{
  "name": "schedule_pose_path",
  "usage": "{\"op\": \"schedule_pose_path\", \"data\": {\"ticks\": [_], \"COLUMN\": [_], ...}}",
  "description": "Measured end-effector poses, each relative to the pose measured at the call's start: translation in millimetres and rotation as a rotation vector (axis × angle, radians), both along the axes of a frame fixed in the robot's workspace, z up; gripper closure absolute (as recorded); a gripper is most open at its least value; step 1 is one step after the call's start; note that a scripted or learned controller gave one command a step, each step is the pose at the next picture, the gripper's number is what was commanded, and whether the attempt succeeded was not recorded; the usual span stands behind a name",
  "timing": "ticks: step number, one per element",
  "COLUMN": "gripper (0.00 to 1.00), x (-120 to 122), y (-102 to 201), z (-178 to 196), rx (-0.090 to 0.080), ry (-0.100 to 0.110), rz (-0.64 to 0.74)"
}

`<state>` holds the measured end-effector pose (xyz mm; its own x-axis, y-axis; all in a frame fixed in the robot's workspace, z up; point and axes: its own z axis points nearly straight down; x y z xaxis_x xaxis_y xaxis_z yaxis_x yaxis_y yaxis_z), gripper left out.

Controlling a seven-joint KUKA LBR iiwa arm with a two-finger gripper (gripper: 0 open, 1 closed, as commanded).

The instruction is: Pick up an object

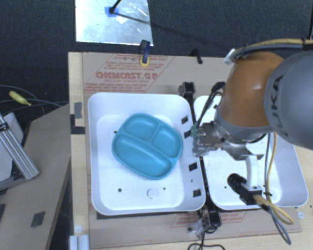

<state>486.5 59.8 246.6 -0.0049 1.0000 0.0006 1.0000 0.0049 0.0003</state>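
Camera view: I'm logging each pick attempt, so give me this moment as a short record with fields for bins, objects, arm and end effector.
left bin: holds one blue tray, three compartments, lying flat near the middle
right bin: largely covered by the arm
arm: reaches in from the right, wrist above the divide between the bins
end effector: near the left bin's right wall, beside the tray; finger state cannot be told
grasp: nothing seen held

— What colours do you see in the bins?
— You have a plain turquoise plate [147, 146] in the white left bin [105, 139]. Your arm [281, 95] is grey with an orange band; the surface [115, 69] is tan with red lettering.
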Motion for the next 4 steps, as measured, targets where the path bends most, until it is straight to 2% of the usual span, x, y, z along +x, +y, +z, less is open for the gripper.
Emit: {"op": "schedule_pose_path", "data": {"ticks": [1,2,3,4], "gripper": [1.00,1.00,1.00,1.00], "x": [9.7,40.7,-0.7,0.4], "y": [43.9,-13.6,25.5,21.4], "z": [-45.5,55.8,113.5,133.2], "rx": [0.001,-0.001,0.002,0.000], "ry": [0.003,-0.012,-0.006,-0.004], "rz": [0.002,-0.008,0.003,0.000]}}
